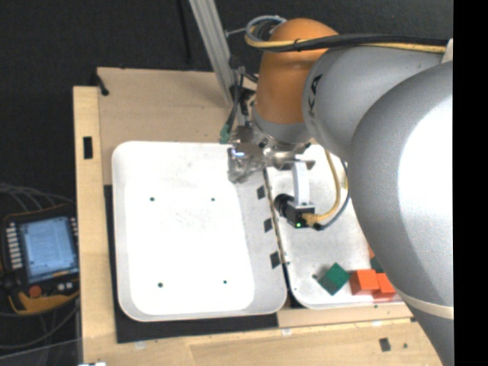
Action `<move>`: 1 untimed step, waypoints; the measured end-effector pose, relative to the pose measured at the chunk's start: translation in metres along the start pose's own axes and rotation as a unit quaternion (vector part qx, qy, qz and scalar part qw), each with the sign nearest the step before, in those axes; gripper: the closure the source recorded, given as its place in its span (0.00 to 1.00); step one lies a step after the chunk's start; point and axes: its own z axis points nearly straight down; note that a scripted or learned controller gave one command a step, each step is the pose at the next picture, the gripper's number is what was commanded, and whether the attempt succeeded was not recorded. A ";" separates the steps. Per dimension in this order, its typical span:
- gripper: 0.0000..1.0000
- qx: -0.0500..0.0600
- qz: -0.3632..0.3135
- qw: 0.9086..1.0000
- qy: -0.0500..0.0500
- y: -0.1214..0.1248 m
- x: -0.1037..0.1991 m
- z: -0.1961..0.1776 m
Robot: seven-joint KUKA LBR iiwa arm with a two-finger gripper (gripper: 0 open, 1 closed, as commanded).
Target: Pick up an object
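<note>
The gripper [242, 161] is seen at the upper centre of the frame, over the left bin's [183, 227] right rim. A green block [332, 278] and an orange block [371, 282] lie in the right bin [320, 242], lower right.

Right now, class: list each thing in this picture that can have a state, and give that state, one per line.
Grey arm's two-finger gripper: over the left bin's upper right corner.
Green block: lying in the right bin, tilted.
Orange block: lying beside the green block, partly hidden by the arm.
Handheld screen unit: lit.
</note>
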 end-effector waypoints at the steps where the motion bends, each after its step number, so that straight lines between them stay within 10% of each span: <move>1: 0.00 0.001 0.000 1.000 -0.001 -0.001 -0.003 -0.001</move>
